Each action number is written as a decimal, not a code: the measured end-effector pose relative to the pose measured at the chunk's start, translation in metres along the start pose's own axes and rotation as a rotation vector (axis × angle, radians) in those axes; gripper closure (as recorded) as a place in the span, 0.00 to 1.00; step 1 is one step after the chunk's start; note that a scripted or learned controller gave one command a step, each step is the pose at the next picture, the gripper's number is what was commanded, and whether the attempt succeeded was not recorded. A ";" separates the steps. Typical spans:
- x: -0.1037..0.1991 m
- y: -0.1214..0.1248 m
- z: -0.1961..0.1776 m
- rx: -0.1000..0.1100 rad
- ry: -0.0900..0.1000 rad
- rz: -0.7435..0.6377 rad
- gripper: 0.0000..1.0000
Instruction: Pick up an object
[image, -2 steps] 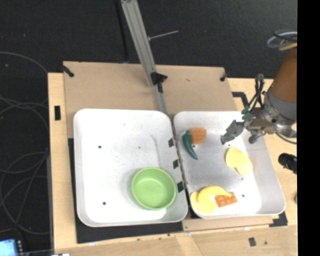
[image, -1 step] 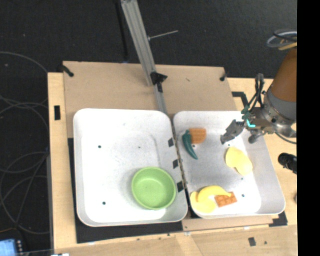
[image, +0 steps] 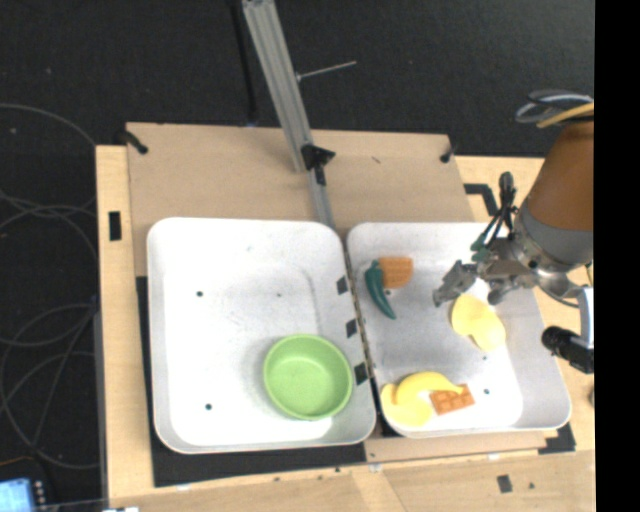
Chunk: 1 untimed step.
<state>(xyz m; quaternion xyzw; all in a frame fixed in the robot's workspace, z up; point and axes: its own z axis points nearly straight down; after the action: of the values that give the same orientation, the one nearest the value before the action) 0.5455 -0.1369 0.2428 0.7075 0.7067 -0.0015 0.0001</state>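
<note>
My gripper hangs over the right bin, reaching in from the right. It is open, with one dark finger to the left and the other to the right. Just below and in front of the fingertips a pale yellow lemon-like object lies on the bin floor; nothing is gripped between the fingers. An orange carrot with a green top rests near the bin's left wall. At the bin's front lies a yellow piece with a small orange waffle-like block on it.
A green bowl stands at the front right of the left bin. A slanted metal pole rises behind the bins. The arm's orange band and a black fitting sit over the right bin's right edge.
</note>
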 end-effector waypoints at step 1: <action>-0.001 0.000 0.042 0.001 0.000 0.000 0.00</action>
<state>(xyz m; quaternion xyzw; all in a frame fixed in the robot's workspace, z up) 0.5453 -0.1385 0.2006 0.7075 0.7067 -0.0019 -0.0004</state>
